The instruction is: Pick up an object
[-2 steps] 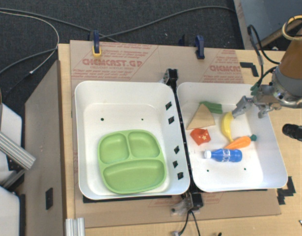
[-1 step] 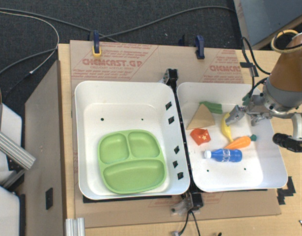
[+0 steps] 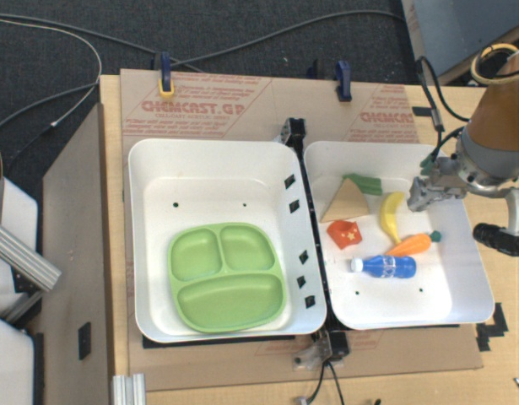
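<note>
Arm enters from right; hand hangs above right bin, beside curved yellow banana. Grip state: cannot tell. Smooth green 3-compartment plate lies in left bin.

1. Red printed lettering reading "CHEMCAST GP" runs across the brown paper-covered board lying under the 2 white bins, near its far left part.
2. The same red "CHEMCAST" lettering repeats on the board's far right part, partly cut off behind the right bin.
3. Smaller red print sits beneath each word, too small to read.
</note>
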Available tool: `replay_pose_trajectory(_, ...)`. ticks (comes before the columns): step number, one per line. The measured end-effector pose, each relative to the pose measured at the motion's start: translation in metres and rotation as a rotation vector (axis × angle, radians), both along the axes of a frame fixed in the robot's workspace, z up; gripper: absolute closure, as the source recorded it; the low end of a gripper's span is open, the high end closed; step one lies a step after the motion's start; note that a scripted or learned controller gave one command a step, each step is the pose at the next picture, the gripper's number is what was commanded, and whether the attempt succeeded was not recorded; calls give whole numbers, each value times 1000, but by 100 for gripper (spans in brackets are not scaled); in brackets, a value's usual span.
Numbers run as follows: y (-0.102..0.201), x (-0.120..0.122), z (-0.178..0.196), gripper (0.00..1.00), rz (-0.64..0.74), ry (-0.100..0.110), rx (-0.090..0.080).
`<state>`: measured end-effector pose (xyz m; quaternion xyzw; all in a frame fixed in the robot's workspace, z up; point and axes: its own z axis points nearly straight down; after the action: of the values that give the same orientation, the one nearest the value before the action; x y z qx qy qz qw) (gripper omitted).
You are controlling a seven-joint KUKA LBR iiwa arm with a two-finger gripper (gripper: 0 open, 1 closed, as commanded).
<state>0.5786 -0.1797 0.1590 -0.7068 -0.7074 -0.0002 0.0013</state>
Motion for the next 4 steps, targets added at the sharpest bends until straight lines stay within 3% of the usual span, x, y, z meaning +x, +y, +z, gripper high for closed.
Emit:
replay_pose_trajectory(3,5,4,139,100,2,-8,-4)
replay_pose_trajectory(4,65,3,129,100,5,2,1)
